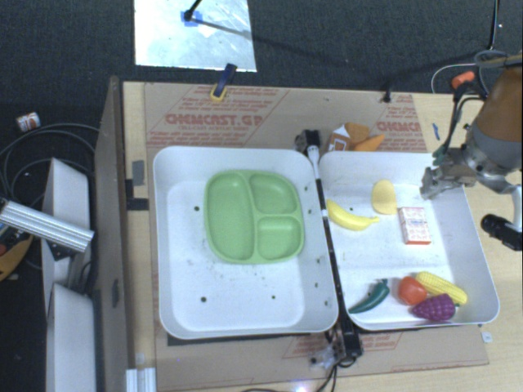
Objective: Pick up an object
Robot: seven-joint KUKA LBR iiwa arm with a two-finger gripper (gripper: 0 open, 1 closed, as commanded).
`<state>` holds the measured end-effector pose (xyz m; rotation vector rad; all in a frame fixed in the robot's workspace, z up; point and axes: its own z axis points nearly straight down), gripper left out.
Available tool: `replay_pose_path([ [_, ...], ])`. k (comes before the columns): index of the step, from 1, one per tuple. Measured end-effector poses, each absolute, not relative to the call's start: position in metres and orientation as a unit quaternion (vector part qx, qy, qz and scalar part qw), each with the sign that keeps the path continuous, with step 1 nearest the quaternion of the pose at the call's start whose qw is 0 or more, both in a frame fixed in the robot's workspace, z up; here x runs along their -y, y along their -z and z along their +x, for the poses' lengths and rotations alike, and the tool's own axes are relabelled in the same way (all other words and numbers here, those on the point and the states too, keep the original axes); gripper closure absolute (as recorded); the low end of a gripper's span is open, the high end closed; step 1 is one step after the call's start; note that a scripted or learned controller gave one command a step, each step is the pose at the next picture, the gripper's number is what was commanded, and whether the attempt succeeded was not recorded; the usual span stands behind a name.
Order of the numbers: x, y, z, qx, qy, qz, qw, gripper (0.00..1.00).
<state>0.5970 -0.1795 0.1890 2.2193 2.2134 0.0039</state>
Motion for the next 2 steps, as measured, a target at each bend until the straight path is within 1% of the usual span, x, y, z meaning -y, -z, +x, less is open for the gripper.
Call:
replay_pose_path([
  [1, 0.177, -0.184, 0.598, -0.708, -0.0006, 0.707, 0.002, 0.0],
  [2, 0.141, -0.079, 0.637, -0.71, -0.0003, 0.704, -0.001, 0.0],
])
